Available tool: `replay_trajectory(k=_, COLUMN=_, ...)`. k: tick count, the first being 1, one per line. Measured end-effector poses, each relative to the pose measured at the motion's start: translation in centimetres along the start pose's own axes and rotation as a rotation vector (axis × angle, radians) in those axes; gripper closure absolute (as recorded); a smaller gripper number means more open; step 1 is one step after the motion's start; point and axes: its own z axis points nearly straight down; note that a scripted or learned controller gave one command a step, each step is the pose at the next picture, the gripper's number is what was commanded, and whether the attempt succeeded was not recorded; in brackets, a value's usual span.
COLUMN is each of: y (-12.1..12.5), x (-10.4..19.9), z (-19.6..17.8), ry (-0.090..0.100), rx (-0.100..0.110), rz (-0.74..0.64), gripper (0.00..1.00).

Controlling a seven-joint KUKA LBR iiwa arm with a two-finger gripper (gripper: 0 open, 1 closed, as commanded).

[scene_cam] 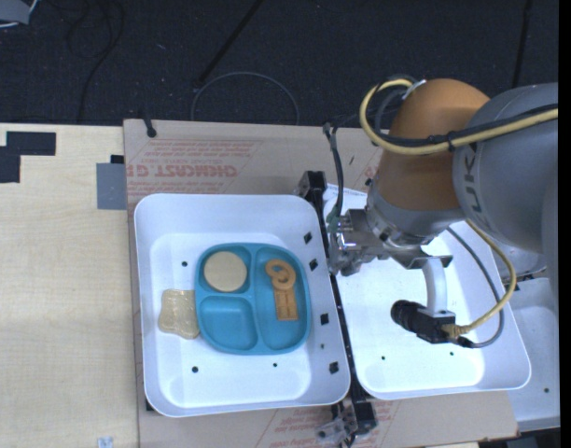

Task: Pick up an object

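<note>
Bright even overhead light; soft shadows; slight overall blur

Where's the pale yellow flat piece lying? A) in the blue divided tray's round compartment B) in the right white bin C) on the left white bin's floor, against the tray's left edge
C: the pale yellow flat piece lies on the left white bin floor beside the blue divided tray.

A single fixed camera looked down from above the bench (52, 250) at a slant, far enough back to take in both white bins (164, 222) side by side, the arm (509, 157) entering from its right.
</note>
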Motion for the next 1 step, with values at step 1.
replay_trajectory(k=1, y=0.3, x=4.73, z=-0.27, ry=-0.001, rx=0.001, rz=0.002, gripper=1.0)
